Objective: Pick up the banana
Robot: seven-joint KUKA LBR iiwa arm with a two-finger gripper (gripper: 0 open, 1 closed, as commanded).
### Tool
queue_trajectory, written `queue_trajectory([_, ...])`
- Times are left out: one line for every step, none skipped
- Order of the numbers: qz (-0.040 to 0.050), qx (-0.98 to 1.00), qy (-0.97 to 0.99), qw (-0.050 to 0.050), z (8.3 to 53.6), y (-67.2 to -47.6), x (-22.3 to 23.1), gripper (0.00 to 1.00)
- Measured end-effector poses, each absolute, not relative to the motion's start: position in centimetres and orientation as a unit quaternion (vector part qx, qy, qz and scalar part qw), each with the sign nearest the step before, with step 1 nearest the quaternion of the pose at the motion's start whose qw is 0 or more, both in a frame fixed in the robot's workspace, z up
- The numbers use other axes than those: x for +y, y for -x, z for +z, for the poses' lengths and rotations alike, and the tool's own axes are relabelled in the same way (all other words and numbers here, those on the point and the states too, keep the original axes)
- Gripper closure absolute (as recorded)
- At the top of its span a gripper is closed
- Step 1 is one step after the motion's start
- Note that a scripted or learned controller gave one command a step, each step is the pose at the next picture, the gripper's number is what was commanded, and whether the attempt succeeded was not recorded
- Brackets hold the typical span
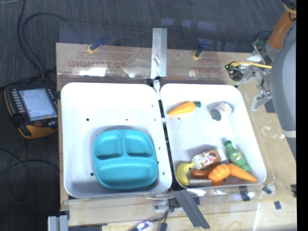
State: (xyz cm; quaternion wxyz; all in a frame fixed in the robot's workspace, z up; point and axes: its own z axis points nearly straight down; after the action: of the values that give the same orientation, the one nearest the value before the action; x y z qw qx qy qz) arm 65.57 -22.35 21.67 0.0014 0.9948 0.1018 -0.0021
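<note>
The banana (183, 173) is yellow and curved. It lies in the near left corner of the right bin (243, 110), against the bin's wall. A small bottle with a red label (207, 159) rests against its right end. My gripper (260, 93) hangs off the grey arm at the view's right edge, just beyond the right bin's far right corner and well away from the banana. Nothing is seen held in it.
Crowded next to the banana are an orange toy vegetable (220, 172), a carrot (242, 173) and a green bottle (236, 154). Another carrot (183, 108) and a silver can (221, 111) lie at the bin's far side. The left bin (77, 105) holds a blue divided plate (126, 159).
</note>
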Motion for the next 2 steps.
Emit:
queue_trajectory([-0.0007,0.237,-0.971,-0.002,9.4,-61.3,-20.3,0.00])
queue_trajectory([0.0012,0.222,-0.975,0.003,8.8,-63.7,-18.8,0.00])
